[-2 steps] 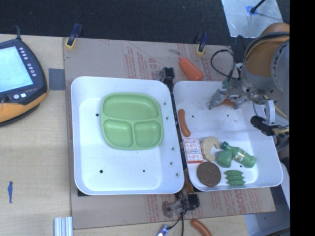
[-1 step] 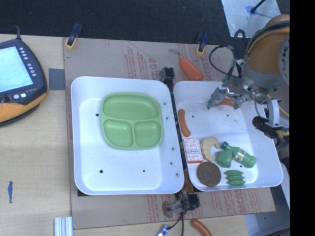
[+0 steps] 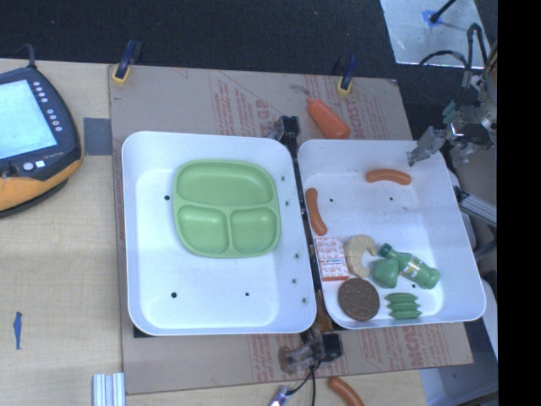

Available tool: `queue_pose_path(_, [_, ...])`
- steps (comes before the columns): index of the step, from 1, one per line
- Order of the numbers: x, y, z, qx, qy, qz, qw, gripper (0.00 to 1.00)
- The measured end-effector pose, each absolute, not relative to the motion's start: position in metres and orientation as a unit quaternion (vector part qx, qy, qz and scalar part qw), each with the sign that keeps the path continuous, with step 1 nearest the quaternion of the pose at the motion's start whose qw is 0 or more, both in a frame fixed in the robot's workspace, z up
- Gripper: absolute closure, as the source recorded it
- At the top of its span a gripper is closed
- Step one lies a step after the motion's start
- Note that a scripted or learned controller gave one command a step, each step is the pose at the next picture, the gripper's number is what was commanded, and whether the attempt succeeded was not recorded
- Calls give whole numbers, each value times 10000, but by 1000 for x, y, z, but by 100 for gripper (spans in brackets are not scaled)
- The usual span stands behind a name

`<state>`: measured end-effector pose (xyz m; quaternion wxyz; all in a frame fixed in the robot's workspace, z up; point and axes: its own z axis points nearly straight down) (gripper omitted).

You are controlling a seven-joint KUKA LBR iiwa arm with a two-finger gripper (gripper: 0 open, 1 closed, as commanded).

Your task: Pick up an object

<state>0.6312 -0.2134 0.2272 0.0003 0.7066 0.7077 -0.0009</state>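
Right bin (image 3: 461, 227), right half of frame, holds the objects. Orange sausage (image 3: 388, 176) lies flat near the top, lengthwise left-right. A second sausage (image 3: 316, 211) lies along the left wall. Lower centre, clustered: red-and-white packet (image 3: 330, 257), pale croissant-like piece (image 3: 362, 253), green bottle (image 3: 408, 267) on its side, brown round cookie (image 3: 359, 299), green ribbed pod (image 3: 404, 304).

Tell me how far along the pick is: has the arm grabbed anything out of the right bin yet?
Nothing looks picked. The pincer sits at the right bin's upper right rim, with no object visible in it. In hand: it is nearest the sausage, which lies flat on the bin floor. Left: the whole grasp and lift. The green bottle and brown cookie also lie untouched.
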Motion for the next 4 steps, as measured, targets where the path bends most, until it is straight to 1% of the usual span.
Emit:
queue_pose_path(1, [655, -211, 106, 7052, 7090, -19, -24, 0])
queue_pose_path(2, [656, -182, 92, 7053, 7089, -15, -16, 0])
queue_pose_path(3, [640, -182, 168, 7064, 7078, -7, -2, 0])
queue_pose_path(4, [652, -159, 103, 7055, 7087, -21, -19, 0])
